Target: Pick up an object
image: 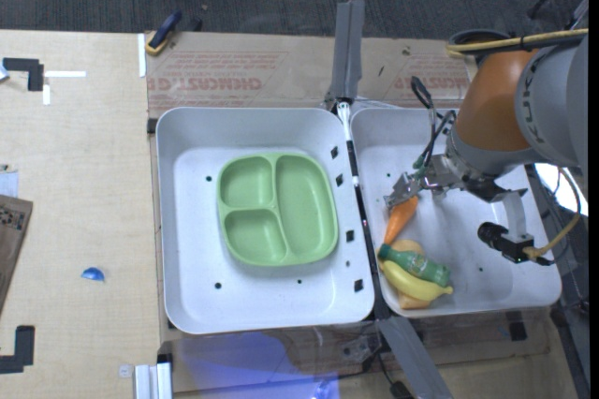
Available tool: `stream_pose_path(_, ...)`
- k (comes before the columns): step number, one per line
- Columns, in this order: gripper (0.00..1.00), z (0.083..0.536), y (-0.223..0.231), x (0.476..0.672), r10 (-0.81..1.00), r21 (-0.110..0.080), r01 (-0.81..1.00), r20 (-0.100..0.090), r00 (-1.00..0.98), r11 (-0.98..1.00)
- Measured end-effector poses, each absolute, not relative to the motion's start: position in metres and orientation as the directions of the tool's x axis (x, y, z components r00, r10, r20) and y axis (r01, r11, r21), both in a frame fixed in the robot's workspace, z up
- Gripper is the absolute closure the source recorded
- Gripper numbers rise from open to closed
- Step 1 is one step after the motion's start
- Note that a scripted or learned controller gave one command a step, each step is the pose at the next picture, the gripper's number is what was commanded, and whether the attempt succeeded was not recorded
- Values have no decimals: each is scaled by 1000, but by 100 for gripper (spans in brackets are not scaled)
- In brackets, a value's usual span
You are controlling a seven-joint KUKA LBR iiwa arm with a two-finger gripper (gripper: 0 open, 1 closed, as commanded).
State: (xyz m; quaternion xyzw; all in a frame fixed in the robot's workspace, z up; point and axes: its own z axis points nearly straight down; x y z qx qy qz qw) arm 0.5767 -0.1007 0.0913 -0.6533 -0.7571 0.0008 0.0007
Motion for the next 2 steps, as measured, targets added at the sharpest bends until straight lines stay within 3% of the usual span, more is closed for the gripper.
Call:
stream_pose_path(1, 100, 100, -103, 577, 990, -2, 990, -1, -141, 141)
stream_pose_path(2, 100, 191, -76, 614, 1000, -1, 1000, -2, 18, -18)
